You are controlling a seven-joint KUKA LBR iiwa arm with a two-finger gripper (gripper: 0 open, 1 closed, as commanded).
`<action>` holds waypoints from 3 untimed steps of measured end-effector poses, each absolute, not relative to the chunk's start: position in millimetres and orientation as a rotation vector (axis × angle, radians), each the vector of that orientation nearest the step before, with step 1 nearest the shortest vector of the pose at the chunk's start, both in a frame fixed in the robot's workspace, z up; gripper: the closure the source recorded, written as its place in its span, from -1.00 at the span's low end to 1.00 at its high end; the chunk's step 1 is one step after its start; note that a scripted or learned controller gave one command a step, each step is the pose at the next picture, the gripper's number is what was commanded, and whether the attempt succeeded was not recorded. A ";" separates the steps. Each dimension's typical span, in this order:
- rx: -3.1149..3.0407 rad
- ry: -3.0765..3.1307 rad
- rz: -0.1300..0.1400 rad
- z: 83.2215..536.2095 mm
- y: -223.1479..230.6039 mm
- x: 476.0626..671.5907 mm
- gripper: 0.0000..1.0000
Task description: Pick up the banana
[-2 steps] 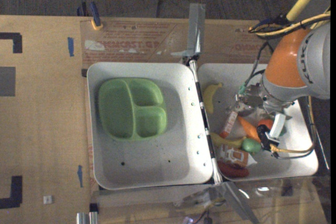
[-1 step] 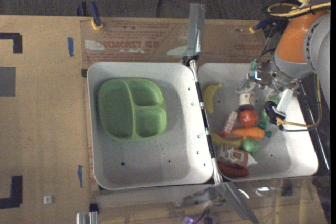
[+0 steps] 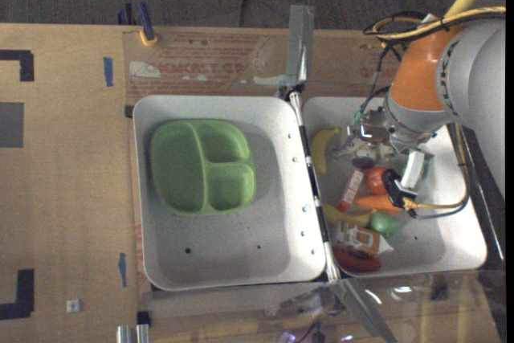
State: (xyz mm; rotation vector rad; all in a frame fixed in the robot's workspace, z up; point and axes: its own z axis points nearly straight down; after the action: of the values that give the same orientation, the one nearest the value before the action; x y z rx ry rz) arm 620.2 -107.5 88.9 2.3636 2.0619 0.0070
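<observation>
The banana lies in the right bin, close to its left wall, yellow with a greenish tip. My gripper hangs over the upper middle of that bin, just right of the banana and a little apart from it. The grey wrist and orange band hide the part of the bin behind them. Nothing can be seen held in the gripper.
Below the gripper lies a cluster: an orange-red piece, a small packet, a green fruit, a yellow piece and a red item. A green divided plate sits in the left bin. Cables trail beside the gripper.
</observation>
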 end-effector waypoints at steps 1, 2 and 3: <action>2.176 2.263 0.002 131.0 -110.0 605.4 -1.00; 2.464 1.940 0.010 89.0 -138.9 554.9 -1.00; 2.028 2.400 0.001 140.0 -212.5 487.1 -1.00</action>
State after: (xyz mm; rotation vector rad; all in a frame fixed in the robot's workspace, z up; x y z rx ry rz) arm 487.1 -212.5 140.0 2.0284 2.3997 0.0010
